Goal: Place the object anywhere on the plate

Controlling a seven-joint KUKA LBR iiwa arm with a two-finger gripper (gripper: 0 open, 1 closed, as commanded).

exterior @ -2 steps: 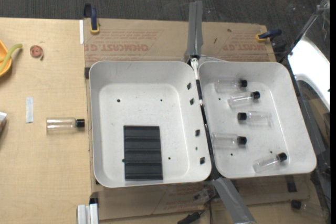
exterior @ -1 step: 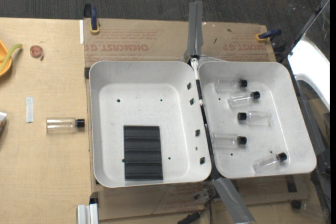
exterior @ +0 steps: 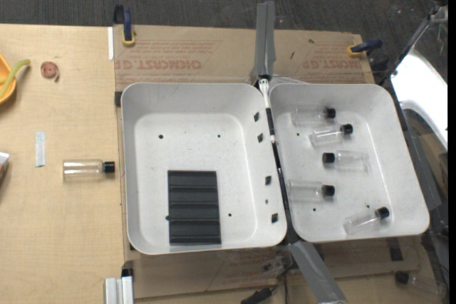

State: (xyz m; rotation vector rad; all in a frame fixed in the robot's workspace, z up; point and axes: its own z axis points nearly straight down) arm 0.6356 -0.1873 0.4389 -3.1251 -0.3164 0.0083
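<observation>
Five vials lie loose in the right bin [exterior: 399, 153]: one at the top [exterior: 313, 114], one just below it [exterior: 331, 132], one in the middle [exterior: 345, 159], one lower [exterior: 310, 190], one at the bottom right [exterior: 367, 219]. None sits on the dark ribbed plate [exterior: 193, 208] in the left bin [exterior: 142, 153], so, by my judgement, picking and placing are both left to do. The hand's state I cannot tell. A sixth vial [exterior: 87, 168] lies on the worktop [exterior: 57, 238], left of the bins.
</observation>
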